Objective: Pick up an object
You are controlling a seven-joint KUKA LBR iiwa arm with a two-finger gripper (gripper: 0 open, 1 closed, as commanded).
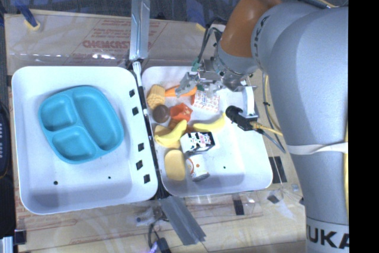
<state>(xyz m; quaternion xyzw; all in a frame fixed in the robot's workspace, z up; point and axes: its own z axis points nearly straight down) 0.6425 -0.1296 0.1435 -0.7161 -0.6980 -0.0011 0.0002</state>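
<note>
My gripper [200, 79] hangs over the far part of the right bin [249, 169], just above an orange carrot-like piece [177, 90] and a white patterned packet [206, 102]. Whether it touches either of them is hidden by its own body. Below it lie a tan bread-like item [156, 95], a brown ball [161, 113], a red-orange piece [181, 111], a yellow banana [170, 134], a black-and-white box [199, 140], a yellow lemon-like object [174, 165] and a small can [199, 170].
The left bin [35, 186] holds a blue divided plate [80, 121]. The grey arm with its orange band [243, 21] covers the right side of the bench. A black part [237, 117] sticks out over the right bin's right half.
</note>
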